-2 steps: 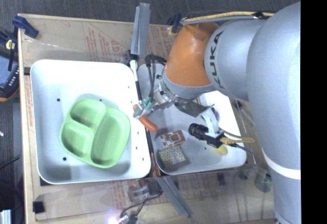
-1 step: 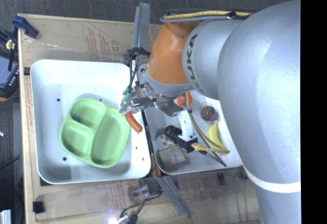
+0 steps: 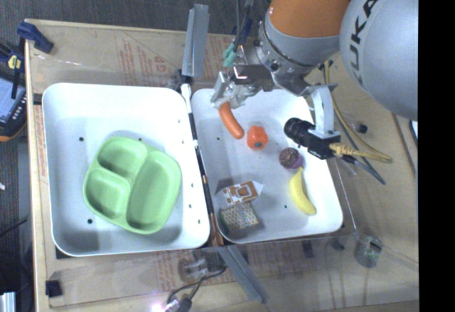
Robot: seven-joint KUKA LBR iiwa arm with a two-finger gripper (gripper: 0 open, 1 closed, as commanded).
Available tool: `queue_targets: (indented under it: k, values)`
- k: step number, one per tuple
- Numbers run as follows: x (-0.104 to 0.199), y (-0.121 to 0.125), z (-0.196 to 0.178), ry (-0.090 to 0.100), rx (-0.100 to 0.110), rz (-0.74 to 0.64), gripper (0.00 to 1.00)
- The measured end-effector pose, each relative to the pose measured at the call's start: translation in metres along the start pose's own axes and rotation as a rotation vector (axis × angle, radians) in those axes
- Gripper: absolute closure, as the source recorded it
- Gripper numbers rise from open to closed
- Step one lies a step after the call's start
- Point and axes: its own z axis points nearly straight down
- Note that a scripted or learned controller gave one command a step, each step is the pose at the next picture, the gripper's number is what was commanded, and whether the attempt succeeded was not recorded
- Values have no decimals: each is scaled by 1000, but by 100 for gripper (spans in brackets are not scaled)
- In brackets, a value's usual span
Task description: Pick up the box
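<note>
Our hand [image 3: 229, 90] hangs at the right bin's [image 3: 327, 222] 11 o'clock corner, over the carrot [image 3: 230, 121]; we cannot tell its opening. The box [image 3: 240, 193] lies at 6 o'clock, touching a packet [image 3: 239, 218], so we risk grabbing the wrong thing.

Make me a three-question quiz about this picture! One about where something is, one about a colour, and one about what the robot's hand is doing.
1. Where is the box?
A. In the left bin, on the green plate
B. In the right bin, near its front edge
C. On the bench outside both bins

2. What colour is the divided plate?
A. Green
B. Red
C. Blue

3. What is the gripper doing?
A. Holding the box
B. Holding the banana
C. Hovering at the right bin's back edge, just above the carrot

Answers:
1. B, the box lies by the right bin's front wall.
2. A, the plate in the left bin is light green.
3. C, the box and banana lie far from it.
</note>
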Motion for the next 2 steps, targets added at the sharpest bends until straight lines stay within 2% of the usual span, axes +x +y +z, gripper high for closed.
queue_targets:
  k: [1, 2]
  values:
    - [1, -27, 147, 0, 5, 78, 100]
    - [21, -47, -14, 0, -2, -24, 100]
